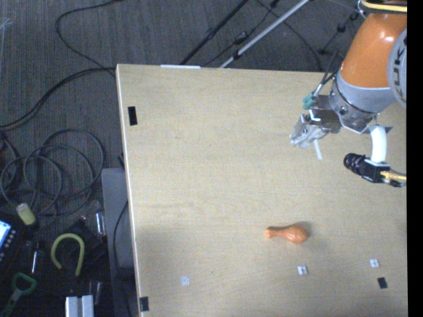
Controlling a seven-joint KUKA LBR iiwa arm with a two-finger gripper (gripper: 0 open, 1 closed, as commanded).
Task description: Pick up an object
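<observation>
An orange, gourd-shaped object (288,234) lies on its side on the light wooden tabletop (211,177), in the lower right part. My gripper (305,137) hangs over the table's upper right, under the grey wrist and orange band (373,51). It is well above and slightly right of the orange object and clear of it. I see nothing held in it.
A black ribbed piece with a yellow tip (367,166) sticks out beside the wrist at the right. Small square markers (302,269) dot the table's lower right. A black tag (132,115) sits near the left edge. Cables and tools (59,177) lie on the floor to the left.
</observation>
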